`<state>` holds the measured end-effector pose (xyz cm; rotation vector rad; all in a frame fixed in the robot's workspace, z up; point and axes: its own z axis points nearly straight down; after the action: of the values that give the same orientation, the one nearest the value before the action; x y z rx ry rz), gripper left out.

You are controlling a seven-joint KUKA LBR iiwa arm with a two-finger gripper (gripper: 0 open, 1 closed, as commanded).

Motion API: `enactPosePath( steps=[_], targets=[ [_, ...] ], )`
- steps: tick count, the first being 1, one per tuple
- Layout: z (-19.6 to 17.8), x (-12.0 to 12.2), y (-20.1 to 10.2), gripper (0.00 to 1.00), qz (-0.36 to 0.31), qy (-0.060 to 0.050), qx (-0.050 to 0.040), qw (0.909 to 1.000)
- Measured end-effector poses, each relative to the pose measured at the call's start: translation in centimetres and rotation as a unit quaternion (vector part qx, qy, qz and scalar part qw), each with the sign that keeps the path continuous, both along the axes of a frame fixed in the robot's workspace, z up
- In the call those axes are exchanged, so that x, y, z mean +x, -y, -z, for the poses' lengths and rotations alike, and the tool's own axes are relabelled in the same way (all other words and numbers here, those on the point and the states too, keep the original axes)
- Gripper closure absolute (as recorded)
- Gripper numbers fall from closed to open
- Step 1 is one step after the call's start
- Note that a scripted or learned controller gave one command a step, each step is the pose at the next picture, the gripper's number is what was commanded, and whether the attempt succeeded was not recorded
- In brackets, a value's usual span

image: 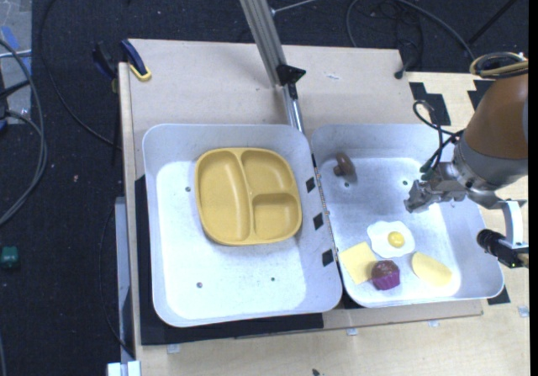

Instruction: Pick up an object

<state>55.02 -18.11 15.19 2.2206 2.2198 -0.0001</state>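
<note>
Currently — fried egg [392, 240] | white, yellow yolk | right bin [479, 282]

Mustard-yellow divided plate [249, 196]; white-and-yellow fried egg [392, 239]; pale yellow cheese slice [358, 262]; purple-maroon ball [386, 275]; yellow lemon [432, 268]; brown piece [343, 166]; speckled white bins [172, 198].

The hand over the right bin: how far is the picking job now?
Done: nothing looks picked. The fried egg, cheese slice, purple piece and brown piece lie in the right bin. In hand: the hand hovers above that bin. Left: descending, grasping, lifting.
</note>
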Motion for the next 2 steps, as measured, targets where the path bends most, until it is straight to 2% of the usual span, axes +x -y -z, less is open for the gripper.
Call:
enactPosePath(
  steps=[1, 2],
  targets=[
    [-5.78, 0.75, 0.74, 1.00, -0.001, 0.003, -0.0009, 1.0000],
    [-6.71, 0.82, 0.74, 1.00, -0.001, 0.001, 0.0001, 1.0000]
  ],
)
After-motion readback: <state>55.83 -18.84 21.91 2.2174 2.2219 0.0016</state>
